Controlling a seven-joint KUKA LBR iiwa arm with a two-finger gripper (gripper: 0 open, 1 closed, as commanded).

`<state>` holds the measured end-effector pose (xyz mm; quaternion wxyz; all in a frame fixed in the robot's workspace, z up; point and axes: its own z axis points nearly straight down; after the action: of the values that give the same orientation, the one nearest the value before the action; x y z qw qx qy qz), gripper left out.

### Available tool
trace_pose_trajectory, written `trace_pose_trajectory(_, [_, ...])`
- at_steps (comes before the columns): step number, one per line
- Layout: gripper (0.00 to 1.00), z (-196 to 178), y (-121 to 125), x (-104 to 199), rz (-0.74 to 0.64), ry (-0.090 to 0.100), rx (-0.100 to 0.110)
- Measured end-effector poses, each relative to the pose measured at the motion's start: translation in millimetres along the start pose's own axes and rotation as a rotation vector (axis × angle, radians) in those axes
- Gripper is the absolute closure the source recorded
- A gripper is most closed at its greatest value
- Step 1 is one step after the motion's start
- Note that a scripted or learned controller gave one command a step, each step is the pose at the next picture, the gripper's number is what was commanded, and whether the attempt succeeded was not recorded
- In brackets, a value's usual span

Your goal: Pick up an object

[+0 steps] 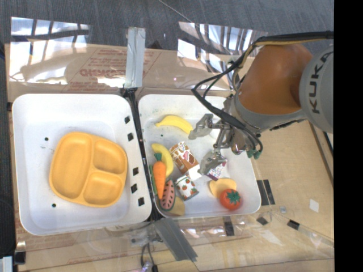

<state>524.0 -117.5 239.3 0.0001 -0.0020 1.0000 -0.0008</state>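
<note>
Down at the near end of the right bin [249,205], the tomato [229,199], carrot [160,178] and banana [173,123] are all just lying there, nothing's getting lifted yet. Further back the gripper [207,146] is hanging over them, spread wide, gripping nothing.

The arm [295,81] is grey with a broad orange band above the wrist, and black letters "KU" show on its grey shell. Black cables loop along its upper side. The gripper [207,145] has two metal fingers [201,127]; small coloured wires seem to hang beside it.
</note>
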Motion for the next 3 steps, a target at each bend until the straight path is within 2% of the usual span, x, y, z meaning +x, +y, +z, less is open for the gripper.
trace_pose_trajectory(1, [0.00,148.4,4.0,-43.4,-0.016,0.000,-0.002])
trace_pose_trajectory(2, [0.00,147.4,22.6,-25.3,0.044,0.000,0.000])
trace_pose_trajectory(3, [1.00,136.6,23.1,-27.1,0.037,-0.003,0.001])
